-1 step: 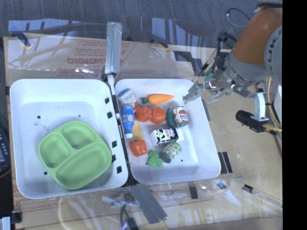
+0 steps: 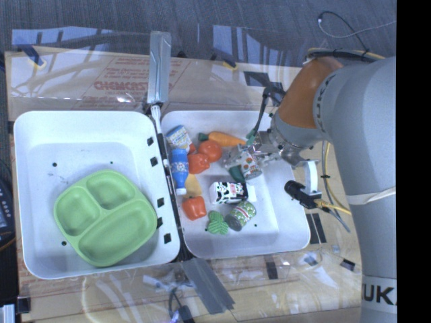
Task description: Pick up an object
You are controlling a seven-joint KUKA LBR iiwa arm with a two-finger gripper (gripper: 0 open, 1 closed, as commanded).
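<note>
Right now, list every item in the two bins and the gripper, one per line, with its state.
green divided plate: flat in the left bin, compartments bare.
blue bottle: lying on its side by the right bin's left wall.
carrot: lying flat near the back of the right bin.
cow-print carton: lying on its side, mid-bin.
green can: tipped over, beside the carton.
gripper: down inside the right bin among the items.

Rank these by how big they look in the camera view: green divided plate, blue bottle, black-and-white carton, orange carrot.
1. green divided plate, by far the largest
2. blue bottle
3. black-and-white carton
4. orange carrot

The carton and carrot look close in size; the carrot is partly hidden, so that order is unsure.
</note>
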